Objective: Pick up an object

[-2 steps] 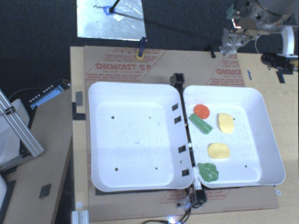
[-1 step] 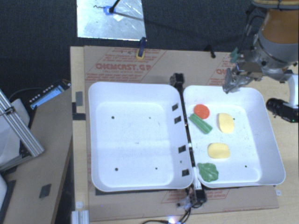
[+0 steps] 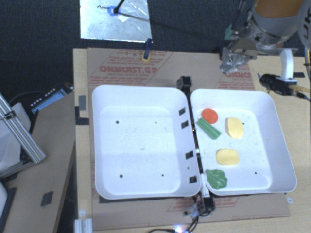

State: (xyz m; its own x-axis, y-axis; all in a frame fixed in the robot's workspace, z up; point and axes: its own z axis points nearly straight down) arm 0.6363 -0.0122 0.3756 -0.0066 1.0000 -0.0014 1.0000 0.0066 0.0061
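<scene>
The right bin (image 3: 272,130) holds several small things: a round red-orange piece (image 3: 209,115), a green stick (image 3: 208,128), a pale yellow block (image 3: 234,127), a yellow oval (image 3: 227,156) and a leafy green lump (image 3: 216,178) at the front left corner. My gripper (image 3: 232,64) hangs above the bench behind the right bin's far rim, well clear of all of them. Nothing shows between its fingers.
The left bin (image 3: 104,130) lies beside the right one, joined by a black-clipped divider (image 3: 192,135). A shiny metal sheet (image 3: 115,12) lies at the back left. A yellow and blue clamp (image 3: 146,52) sits on the cardboard behind the left bin.
</scene>
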